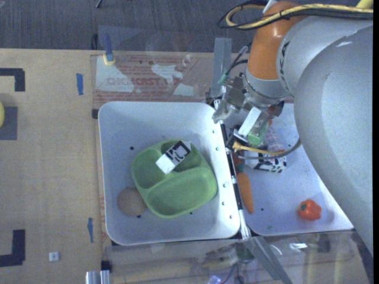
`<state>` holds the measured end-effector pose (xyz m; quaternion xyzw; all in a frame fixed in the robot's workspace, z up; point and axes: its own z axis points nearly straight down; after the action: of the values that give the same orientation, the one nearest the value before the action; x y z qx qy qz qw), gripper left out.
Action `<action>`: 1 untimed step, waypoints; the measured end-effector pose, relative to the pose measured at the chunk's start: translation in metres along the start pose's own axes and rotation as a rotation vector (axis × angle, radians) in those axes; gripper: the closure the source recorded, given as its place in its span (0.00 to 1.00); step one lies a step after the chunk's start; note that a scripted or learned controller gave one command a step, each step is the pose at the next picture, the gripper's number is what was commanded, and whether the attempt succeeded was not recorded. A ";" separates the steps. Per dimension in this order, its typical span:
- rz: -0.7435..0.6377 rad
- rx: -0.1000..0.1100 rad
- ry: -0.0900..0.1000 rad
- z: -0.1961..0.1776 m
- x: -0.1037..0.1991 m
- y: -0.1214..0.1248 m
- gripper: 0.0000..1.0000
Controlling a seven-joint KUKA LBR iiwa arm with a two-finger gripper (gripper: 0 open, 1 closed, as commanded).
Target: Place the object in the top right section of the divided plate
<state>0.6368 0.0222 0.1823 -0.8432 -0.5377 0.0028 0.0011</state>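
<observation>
Grey arm [337,99] above; white block [173,157] diagonal on plate [174,185]

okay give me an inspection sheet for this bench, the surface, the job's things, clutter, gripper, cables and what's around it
Surface: two white bins side by side; left bin, right bin, on a wooden bench.
Job's things: green divided plate in the left bin; a white and black block lies in its top right section.
Clutter: tan ball against the plate; carrot, red pepper and black-and-white toy in the right bin.
Gripper: gripper over the right bin near the divider; finger state unclear.
Cables: yellow and black cables along the arm.
Surroundings: blue tape marks on the bench, dark carpet beyond.
</observation>
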 end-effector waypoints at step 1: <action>-0.060 -0.001 0.000 -0.118 -0.053 0.013 0.00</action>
<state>0.6270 -0.0310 0.3001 -0.8266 -0.5628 0.0025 0.0008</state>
